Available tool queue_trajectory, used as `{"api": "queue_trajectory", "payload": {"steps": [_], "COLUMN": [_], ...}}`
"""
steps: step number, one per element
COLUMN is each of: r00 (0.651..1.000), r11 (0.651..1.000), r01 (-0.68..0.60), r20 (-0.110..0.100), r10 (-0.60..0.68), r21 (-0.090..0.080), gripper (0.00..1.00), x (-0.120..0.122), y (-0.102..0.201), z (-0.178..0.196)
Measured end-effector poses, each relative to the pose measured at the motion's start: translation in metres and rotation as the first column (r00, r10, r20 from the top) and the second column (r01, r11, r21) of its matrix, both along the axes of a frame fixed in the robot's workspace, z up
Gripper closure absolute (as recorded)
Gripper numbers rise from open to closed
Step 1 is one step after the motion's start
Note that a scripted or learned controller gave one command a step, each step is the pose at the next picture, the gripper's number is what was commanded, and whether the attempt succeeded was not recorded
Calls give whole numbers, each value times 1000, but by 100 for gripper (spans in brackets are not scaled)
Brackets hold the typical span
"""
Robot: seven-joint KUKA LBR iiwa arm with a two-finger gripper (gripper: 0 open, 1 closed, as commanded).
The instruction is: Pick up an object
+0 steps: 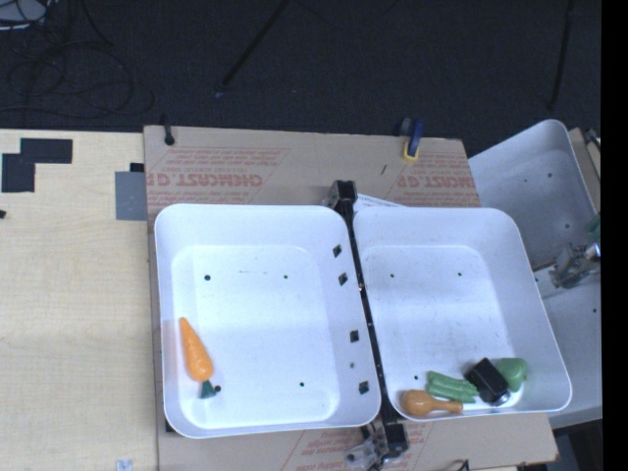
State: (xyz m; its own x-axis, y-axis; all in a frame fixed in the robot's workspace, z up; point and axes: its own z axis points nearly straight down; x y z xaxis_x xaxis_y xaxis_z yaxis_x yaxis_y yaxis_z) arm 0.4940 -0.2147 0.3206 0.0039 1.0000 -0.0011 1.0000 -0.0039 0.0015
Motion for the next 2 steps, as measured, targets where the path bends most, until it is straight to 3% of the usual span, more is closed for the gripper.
{"api": "queue_trajectory", "payload": {"steps": [1,2], "r00": [1000,1000], "r11": [1000,1000], "r01": [-11,1], "r20": [6,-11], "r10": [11,-1], "r21": [1,2], "gripper": [100,100], "x": [-18,-20], "y": [69,15], "z": [84,-1]}}
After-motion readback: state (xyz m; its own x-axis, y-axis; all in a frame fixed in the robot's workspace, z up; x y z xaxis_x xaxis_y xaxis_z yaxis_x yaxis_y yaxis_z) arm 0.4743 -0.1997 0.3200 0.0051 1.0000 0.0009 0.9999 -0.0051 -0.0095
